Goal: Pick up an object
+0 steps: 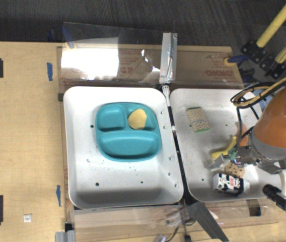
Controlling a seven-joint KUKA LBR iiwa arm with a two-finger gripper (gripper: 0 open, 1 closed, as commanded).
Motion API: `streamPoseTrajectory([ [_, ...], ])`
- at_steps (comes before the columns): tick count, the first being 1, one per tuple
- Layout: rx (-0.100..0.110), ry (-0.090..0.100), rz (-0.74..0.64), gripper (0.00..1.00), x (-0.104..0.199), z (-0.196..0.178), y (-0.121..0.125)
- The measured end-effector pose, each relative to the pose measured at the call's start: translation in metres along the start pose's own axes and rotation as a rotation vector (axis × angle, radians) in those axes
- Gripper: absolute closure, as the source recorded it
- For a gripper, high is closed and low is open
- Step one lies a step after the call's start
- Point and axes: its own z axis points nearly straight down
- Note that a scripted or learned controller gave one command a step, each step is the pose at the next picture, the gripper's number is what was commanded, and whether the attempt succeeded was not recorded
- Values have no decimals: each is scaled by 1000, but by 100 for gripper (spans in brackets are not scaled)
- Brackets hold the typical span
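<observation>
The arm's gripper [228, 160] hangs low in the right bin [203, 185] over a yellow piece [223, 149] and a black-and-white toy [228, 183], seemingly mid-reach; whether it grips I cannot tell, and next comes a clean closing and lift.

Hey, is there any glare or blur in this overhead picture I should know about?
Camera view: strong glare whites out the clear panel behind the left bin; the clutter under the arm in the right bin looks soft; the blue tray and yellow ball read sharply.

Robotics lab: taped cardboard bench [17, 150], twin white bins [77, 135] (clear shield behind), loose cables [246, 97].
</observation>
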Motion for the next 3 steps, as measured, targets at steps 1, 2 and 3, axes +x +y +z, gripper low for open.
streamPoseTrajectory([
  [1,-12,-10,-493,0,3,3,85],
  [2,-18,-15,-492,100,1,-6,87],
  [3,-16,-14,-492,0,1,-5,86],
])
